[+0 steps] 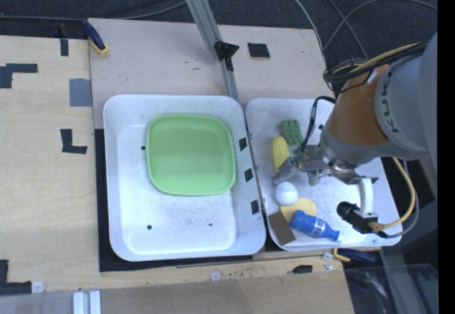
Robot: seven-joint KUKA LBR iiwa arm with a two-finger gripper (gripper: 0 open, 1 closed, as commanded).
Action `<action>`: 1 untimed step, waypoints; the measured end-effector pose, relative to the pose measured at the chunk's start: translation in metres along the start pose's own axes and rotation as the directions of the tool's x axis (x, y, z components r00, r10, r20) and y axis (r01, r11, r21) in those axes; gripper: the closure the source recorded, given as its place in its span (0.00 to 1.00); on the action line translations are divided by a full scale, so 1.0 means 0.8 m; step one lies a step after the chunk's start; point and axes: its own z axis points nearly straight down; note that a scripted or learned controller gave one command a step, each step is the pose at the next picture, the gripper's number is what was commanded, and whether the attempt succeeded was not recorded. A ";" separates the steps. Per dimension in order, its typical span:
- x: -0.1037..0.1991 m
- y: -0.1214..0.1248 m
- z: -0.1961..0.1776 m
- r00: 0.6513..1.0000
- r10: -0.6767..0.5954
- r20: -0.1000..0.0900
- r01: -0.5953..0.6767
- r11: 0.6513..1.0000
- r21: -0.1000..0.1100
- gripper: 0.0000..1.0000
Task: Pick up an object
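So far nothing has been lifted, as far as the view tells. The gripper [298, 163] is down in the right bin [387, 192], low among the objects, its tip just beside the yellow piece [280, 153] and above the white ball [286, 194]. Whether its fingers are spread or pressed together cannot be told; they are small and dark against the wrist, and no object shows between them. The pick itself seems left to do, along with the lift.

Candidates lie close together: the green piece [290, 128] behind the yellow one, the ball in front, then a blue bottle [313, 225] lying on a yellow disc [302, 208], with a brown card [280, 227] at the bin's near corner. That crowding may spoil a clean grip. The left bin [121, 163] holds a green plate [190, 155], well apart.
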 end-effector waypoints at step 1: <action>0.001 0.001 -0.015 1.000 -0.001 0.000 0.001 1.000 -0.003 1.00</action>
